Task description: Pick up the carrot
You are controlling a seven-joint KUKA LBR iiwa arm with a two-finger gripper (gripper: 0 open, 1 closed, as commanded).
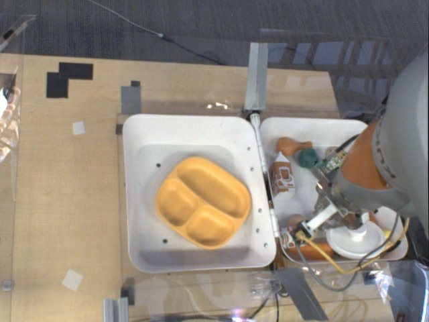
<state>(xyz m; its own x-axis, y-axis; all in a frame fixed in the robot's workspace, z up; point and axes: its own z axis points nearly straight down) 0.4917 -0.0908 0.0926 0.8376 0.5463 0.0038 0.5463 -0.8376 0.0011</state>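
The carrot (pixel 291 145), a short orange body with a dark green top, lies at the far left of the right bin (pixel 348 127). My gripper (pixel 333 205) hangs over the middle of that bin, to the right of and nearer than the carrot, and apart from it. The wrist and its orange band cover the gripper from above. Nothing shows as held.
A white packet with a brown label (pixel 283 175) lies just beside the carrot along the bin's left wall. A white dish (pixel 356 241) and an orange-red elongated thing (pixel 319 249) sit at the near side. The left bin (pixel 144 139) holds a yellow divided plate (pixel 203 201).
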